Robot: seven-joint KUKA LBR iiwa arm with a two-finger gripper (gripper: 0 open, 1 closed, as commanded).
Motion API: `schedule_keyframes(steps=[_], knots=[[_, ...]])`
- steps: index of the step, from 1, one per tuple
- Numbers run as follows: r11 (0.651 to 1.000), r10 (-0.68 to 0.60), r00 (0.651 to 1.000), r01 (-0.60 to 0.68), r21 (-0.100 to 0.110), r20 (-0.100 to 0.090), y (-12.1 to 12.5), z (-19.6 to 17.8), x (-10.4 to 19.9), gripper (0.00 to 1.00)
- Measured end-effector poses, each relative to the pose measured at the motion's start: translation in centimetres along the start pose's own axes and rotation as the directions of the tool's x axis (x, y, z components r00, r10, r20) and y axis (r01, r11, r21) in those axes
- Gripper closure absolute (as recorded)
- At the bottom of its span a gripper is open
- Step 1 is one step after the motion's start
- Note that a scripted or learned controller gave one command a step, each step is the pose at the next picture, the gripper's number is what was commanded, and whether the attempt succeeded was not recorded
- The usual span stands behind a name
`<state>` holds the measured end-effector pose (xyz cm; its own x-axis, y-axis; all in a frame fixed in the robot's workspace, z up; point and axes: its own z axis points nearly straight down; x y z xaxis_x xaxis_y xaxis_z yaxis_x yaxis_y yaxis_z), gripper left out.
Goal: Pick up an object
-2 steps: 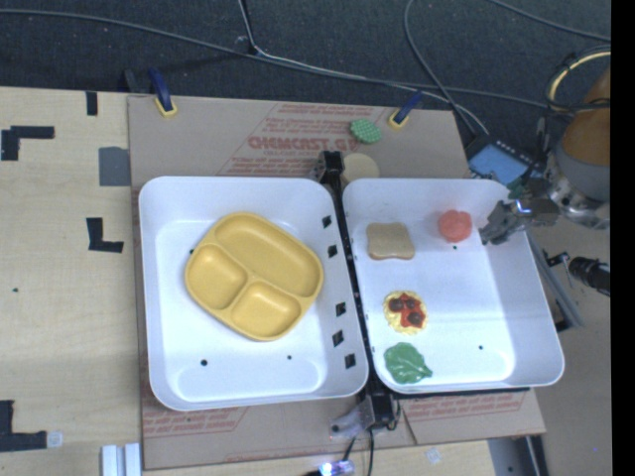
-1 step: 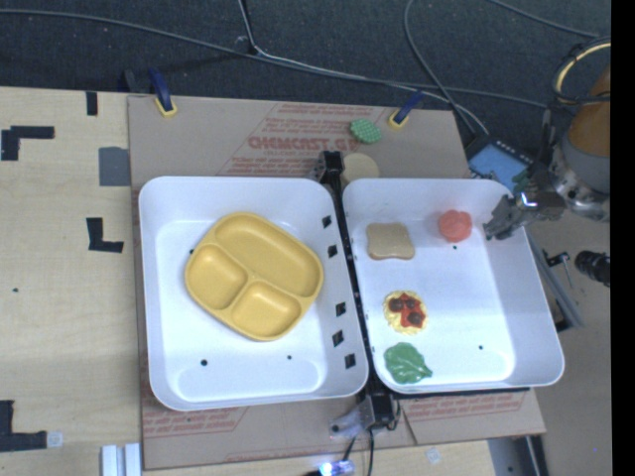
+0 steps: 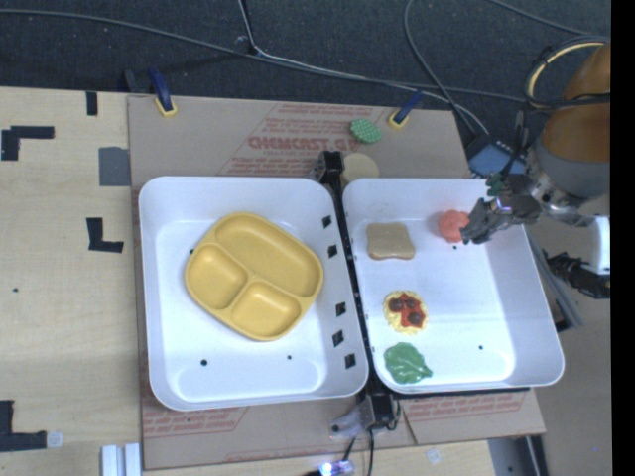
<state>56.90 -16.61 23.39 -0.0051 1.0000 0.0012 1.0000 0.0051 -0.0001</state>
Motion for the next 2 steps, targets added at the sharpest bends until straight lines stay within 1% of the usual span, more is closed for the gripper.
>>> schedule_keyframes(steps=[1,2], knots=[[1.0,0.0,1.0,0.0,0.001,0.0,-0.2,0.4,4.8,1.0],[1.0,0.0,1.0,0.0,0.003,0.0,-2.2,1.3,10.3,1.0]])
